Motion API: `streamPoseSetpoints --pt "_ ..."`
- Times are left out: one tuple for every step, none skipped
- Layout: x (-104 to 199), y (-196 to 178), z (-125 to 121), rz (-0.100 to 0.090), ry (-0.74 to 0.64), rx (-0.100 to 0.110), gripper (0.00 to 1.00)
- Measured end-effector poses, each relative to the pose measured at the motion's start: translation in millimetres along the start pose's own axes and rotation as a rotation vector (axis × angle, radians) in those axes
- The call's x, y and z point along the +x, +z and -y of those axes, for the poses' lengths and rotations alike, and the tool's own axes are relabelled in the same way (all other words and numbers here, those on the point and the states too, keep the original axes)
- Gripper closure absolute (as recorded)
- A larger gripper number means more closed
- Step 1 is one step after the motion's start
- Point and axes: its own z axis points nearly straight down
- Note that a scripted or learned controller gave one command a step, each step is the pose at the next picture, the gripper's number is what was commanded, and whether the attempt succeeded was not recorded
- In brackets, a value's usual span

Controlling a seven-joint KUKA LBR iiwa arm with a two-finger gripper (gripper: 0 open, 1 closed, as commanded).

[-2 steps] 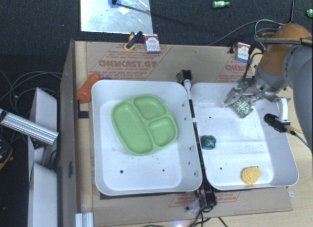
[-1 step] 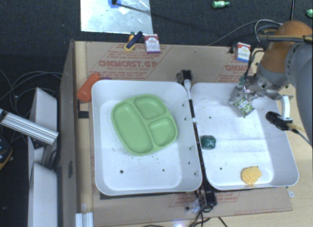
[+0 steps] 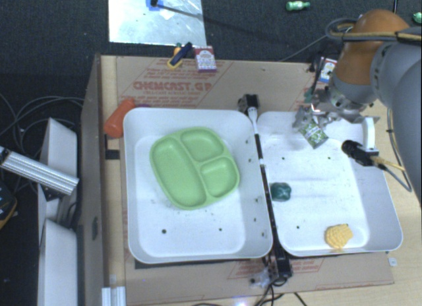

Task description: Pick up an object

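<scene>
The grey arm with its orange band (image 3: 369, 34) reaches in from the right and bends down over the far corner of the right-hand shallow white bin (image 3: 376, 199), a posture that puts its wrist above the loose things there. The left-hand shallow white bin (image 3: 142, 232) sits edge to edge with it, and most of its floor is taken by a pale green plastic plate with three compartments (image 3: 194, 166), lying flat and slightly turned; it is broad and low, so I judge it a poor candidate for a two-finger grasp.

The two-finger gripper (image 3: 316, 121) hangs low at the right bin's far edge, and a small crumpled grey-and-green packet (image 3: 314, 133) shows at its tip. The packet looks tilted and off the floor, which suggests it is pinched between closed-in fingers, though the contact itself is small and partly hidden. If so, the task's thing is already in hand at the far left part of the right bin.

Left on that bin's floor, well apart from each other, are a yellow corn-cob toy (image 3: 338, 235) near the front and a small dark teal lump (image 3: 281, 191) close to the dividing edge.
</scene>
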Motion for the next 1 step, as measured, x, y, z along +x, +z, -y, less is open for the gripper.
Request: streamPoseSetpoints --pt "70.2 -49.6 22.5 0.0 0.0 0.001 1.0"
